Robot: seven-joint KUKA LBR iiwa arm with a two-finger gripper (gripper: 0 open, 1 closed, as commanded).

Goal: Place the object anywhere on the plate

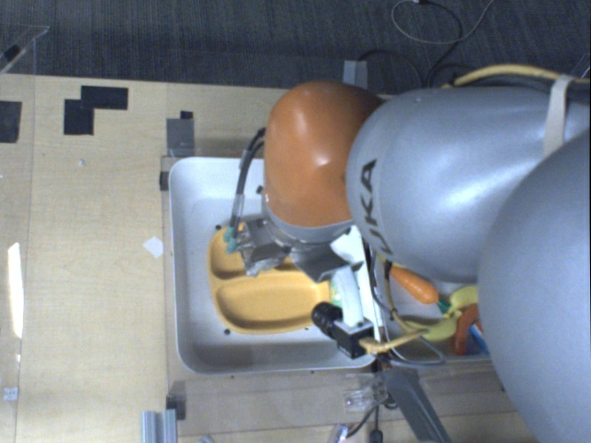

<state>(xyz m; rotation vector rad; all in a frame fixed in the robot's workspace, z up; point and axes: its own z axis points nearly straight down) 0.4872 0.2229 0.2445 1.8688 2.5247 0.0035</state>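
A yellow plate (263, 303) with a raised divider lies in the left white bin (189, 247), towards its front. My gripper (247, 247) points down over the plate's back part, just above it, and the orange wrist (309, 155) hides most of it. A small teal bit (230, 235) shows at the gripper's left edge, over the plate's back rim. I cannot tell whether that bit is a held object.
The grey arm covers most of the right bin. In the uncovered strip lie an orange carrot (413, 284), a yellow banana-like piece (454, 314) and red and blue bits (469, 332). A black cable fitting (337, 326) hangs over the plate's right end.
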